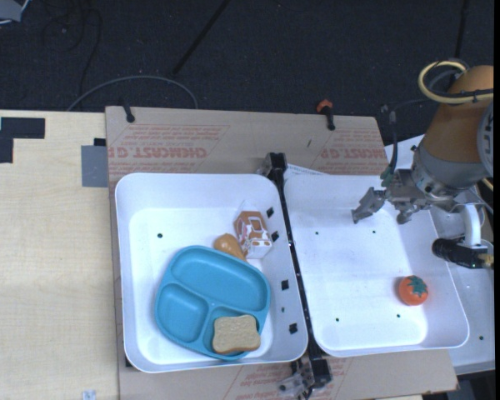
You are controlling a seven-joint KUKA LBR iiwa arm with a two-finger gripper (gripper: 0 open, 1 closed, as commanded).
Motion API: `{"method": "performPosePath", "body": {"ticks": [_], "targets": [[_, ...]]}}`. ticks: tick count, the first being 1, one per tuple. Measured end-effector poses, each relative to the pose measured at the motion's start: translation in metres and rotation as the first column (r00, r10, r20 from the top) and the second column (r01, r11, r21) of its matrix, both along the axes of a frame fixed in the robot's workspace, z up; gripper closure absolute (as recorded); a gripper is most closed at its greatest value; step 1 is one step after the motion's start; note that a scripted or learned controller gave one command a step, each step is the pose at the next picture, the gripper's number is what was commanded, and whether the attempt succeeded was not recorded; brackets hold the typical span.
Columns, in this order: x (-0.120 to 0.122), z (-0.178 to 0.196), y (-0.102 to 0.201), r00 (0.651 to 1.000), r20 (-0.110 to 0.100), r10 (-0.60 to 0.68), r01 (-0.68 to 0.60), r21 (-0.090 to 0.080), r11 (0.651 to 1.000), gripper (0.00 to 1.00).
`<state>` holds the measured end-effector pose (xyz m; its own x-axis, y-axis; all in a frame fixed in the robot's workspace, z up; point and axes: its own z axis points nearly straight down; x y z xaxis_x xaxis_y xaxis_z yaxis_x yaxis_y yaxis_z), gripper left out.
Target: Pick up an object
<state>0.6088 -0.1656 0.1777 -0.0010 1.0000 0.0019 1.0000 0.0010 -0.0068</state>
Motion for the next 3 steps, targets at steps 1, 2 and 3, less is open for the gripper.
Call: {"method": "performPosePath", "body": {"ticks": [1,2,3], "targets": [[-0.002,-0.049,-0.009,1.000,0.002,-0.001,0.001,-0.001,1.000,0.00],[-0.002,-0.037,-0.010,1.000,0.003,-0.002,0.002,-0.001,1.000,1.00],[-0.009,0.018,-0.004,1.000,0.009,0.000,0.000,-0.002,1.000,1.00]]}}
